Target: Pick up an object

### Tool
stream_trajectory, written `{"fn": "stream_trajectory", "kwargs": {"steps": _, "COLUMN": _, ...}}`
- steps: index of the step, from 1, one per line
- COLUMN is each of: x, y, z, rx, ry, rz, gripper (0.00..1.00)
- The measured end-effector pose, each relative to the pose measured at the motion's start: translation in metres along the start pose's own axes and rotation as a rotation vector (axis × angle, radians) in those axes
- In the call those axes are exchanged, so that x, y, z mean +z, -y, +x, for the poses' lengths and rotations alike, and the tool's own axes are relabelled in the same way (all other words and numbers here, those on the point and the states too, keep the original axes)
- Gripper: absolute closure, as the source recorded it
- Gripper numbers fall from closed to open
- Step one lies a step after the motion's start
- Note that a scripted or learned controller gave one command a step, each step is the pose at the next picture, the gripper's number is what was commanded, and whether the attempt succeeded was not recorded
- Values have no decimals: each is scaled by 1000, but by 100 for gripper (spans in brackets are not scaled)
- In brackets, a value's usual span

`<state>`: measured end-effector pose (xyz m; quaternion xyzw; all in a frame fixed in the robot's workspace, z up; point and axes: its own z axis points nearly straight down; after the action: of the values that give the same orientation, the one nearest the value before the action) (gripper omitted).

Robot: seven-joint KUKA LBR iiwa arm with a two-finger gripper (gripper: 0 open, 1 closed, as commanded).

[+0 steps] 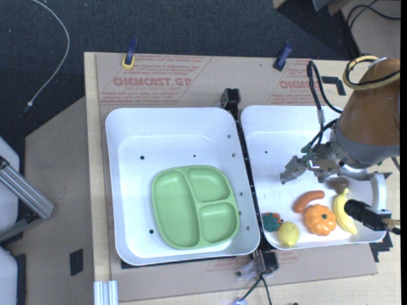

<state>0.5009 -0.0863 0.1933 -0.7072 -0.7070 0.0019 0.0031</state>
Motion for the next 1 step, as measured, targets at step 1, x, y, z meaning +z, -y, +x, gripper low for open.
{"fn": "stream_trajectory", "kwargs": {"steps": 1, "x": 61, "y": 3, "z": -7, "rx": 1, "ry": 0, "rz": 2, "gripper": 0}}
